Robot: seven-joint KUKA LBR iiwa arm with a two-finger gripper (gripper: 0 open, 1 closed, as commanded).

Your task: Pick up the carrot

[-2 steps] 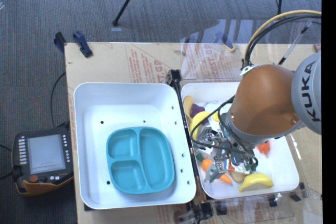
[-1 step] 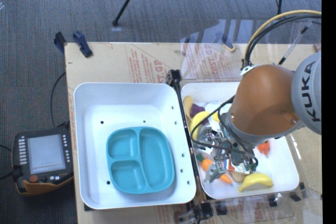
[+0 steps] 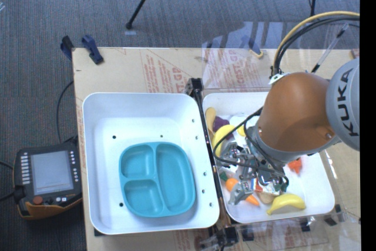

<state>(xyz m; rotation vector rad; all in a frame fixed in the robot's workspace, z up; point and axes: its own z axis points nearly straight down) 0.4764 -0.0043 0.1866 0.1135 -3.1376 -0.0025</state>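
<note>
Grey arm [image 3: 305, 120] low over carrot [image 3: 251, 199]

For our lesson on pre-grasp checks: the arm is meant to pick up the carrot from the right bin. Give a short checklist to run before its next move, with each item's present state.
1. Small orange carrot located in the right white bin: ok, low down beside the gripper.
2. Gripper over the right bin: ok.
3. Carrot between the gripper's fingers: cannot tell; the metal parts hide it.
4. Space around the carrot: not ok; a yellow plastic banana and other toy food crowd it.
5. Left white bin with the blue divided plate out of the way: ok.
</note>
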